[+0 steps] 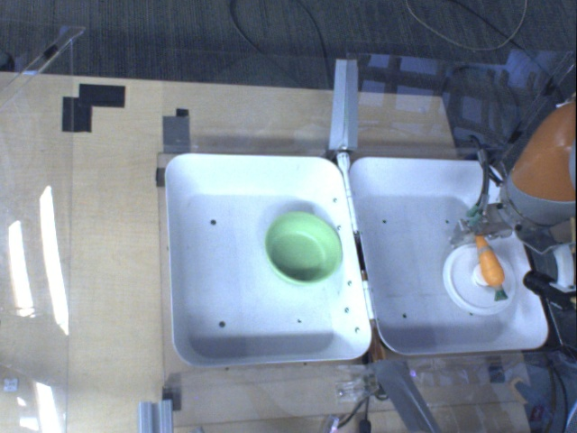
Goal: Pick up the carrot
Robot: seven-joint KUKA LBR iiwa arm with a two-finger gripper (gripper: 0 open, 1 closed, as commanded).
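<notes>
A small orange carrot [489,264] lies on a white round plate [458,280] at the right side of the right bin [406,278]. Its green leafy end points toward the bin's near edge. My gripper [479,225] hangs just above the carrot's far end, below the orange band of the arm [545,165]. Gripper and carrot overlap in this view, and I cannot tell whether they touch.
A light green bowl [304,245] sits upright in the middle of the left bin [207,269]. A raised divider [355,242] separates the two bins. Black parts of the arm [550,285] hang over the right bin's right rim.
</notes>
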